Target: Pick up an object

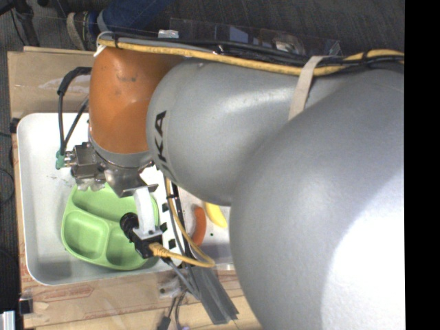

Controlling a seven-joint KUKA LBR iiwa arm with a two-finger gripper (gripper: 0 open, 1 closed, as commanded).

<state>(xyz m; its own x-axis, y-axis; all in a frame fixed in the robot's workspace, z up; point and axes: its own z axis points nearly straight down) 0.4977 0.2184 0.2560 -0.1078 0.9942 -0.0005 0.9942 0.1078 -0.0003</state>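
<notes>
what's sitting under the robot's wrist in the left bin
A green divided tray lies in the left bin, partly covered by the wrist. Beside it, orange and yellow pieces peek out from under the arm. The arm covers whatever else lies there.

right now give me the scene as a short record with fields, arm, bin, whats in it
arm: grey KUKA arm with orange band, reaching in from the right and covering much of the view
gripper: wrist hardware sits low over the left bin; fingers hidden
bin: white bin at left, on the bench
contents: green divided tray under the wrist; a yellow item and an orange item partly hidden by the arm
cables: yellow cable along the arm
held object: cannot tell
</notes>
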